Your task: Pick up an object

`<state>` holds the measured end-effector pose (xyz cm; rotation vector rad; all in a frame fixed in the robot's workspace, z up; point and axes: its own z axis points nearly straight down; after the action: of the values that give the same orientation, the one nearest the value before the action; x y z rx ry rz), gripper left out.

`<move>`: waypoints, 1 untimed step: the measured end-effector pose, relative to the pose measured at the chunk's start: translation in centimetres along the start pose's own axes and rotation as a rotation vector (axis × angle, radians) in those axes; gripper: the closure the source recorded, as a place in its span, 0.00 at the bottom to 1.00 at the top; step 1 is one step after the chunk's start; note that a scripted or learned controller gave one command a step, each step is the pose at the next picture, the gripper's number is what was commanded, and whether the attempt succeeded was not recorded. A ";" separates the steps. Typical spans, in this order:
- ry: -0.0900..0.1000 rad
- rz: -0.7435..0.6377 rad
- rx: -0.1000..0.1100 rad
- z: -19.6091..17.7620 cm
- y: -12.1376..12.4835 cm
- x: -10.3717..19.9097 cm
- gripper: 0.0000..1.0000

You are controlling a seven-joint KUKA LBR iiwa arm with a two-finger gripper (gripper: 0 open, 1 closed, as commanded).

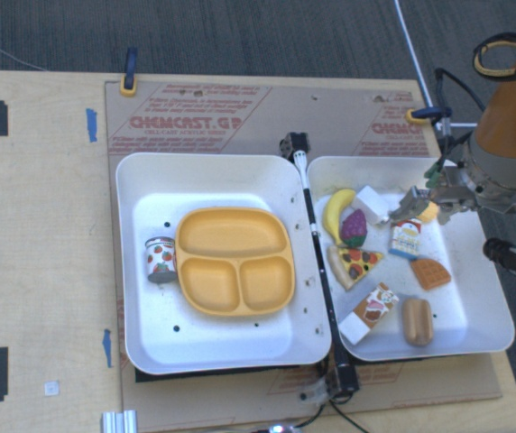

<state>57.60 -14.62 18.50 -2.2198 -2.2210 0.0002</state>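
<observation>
My gripper [428, 202] hangs over the upper middle of the right bin [488, 332], just above a small red-and-white carton [406, 239]. A small yellow piece [430, 212] shows right under the gripper; whether it is held is unclear. To its left lie a banana [335, 210], a purple fruit [354, 228] and a pizza slice [357, 264]. Nearer the front are a toast-coloured piece [431, 273], a brown bun [418, 321] and a second carton [371, 311]. A white block [373, 203] lies beside the banana.
The left bin [141, 188] holds a yellow divided plate [235, 261] and a small labelled can [160, 260] at its left. Clamps [129, 70] sit on the cardboard base at the back. Cables and the orange arm [511, 120] occupy the right side.
</observation>
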 end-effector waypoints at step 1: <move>-0.001 0.001 -0.002 9.0 -7.1 2.2 0.00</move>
<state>50.50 -12.46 9.55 -2.2226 -2.2211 -0.0006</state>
